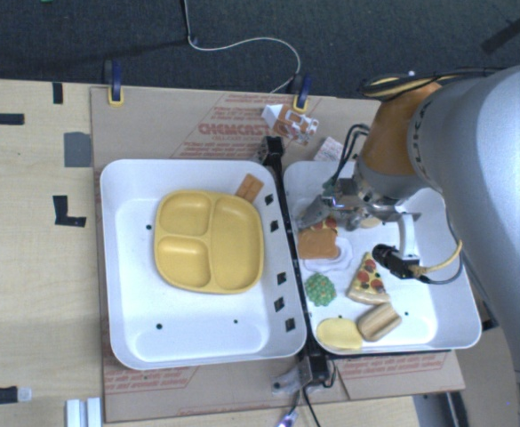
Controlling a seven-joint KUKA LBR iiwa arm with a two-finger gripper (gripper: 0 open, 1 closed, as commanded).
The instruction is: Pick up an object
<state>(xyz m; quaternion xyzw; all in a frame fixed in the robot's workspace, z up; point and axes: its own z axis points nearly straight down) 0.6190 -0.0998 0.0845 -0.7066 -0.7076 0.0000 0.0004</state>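
Note:
The right bin [437,332] holds several toy foods. An orange toast slice [319,245] lies near its left wall. Below it sit a green broccoli piece [320,288] and a pizza slice [368,281]. At the front edge lie a brown bread roll [378,320] and a pale yellow piece [337,333]. My gripper [324,212] hangs low over the top edge of the toast, with the arm's orange band [393,140] behind it. Whether it touches the toast I cannot tell.
The left bin [122,327] carries a yellow divided plate [210,240], with a small brown block [249,188] at its upper right. A black divider with clips [282,265] runs between the bins. A black cable [411,269] loops over the right bin.

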